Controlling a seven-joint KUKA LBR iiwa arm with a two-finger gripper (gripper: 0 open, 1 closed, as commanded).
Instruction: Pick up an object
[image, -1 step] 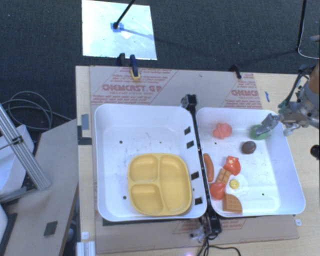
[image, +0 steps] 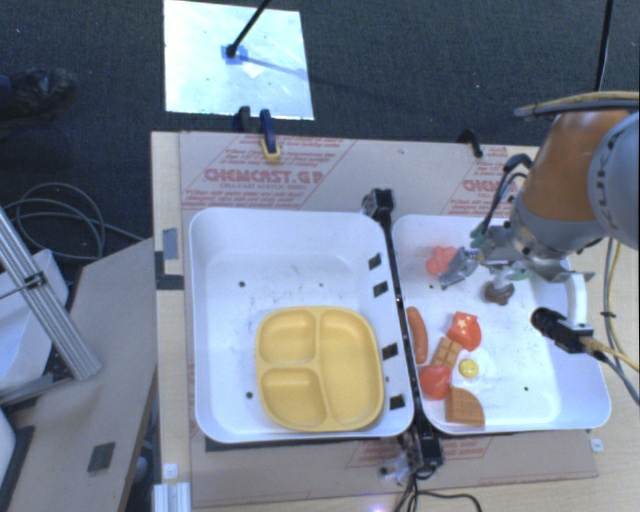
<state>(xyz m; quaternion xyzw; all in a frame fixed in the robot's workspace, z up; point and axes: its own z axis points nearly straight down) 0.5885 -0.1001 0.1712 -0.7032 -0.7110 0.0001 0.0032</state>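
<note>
Toy food pieces (image: 452, 352) lie clustered at the lower left of the right bin (image: 560, 400). The gripper (image: 480, 268) hovers above them, upper centre, finger state impossible to tell. A yellow tray (image: 320, 366) sits in the left bin (image: 230, 260).

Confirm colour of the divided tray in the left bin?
Yellow. The divided tray shows plainly in the camera view, lying in the left bin.

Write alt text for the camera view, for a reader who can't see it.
A grey and orange robot arm reaches from the right over the right white bin, its end effector above small toy foods. The left white bin holds a yellow divided tray.
</note>
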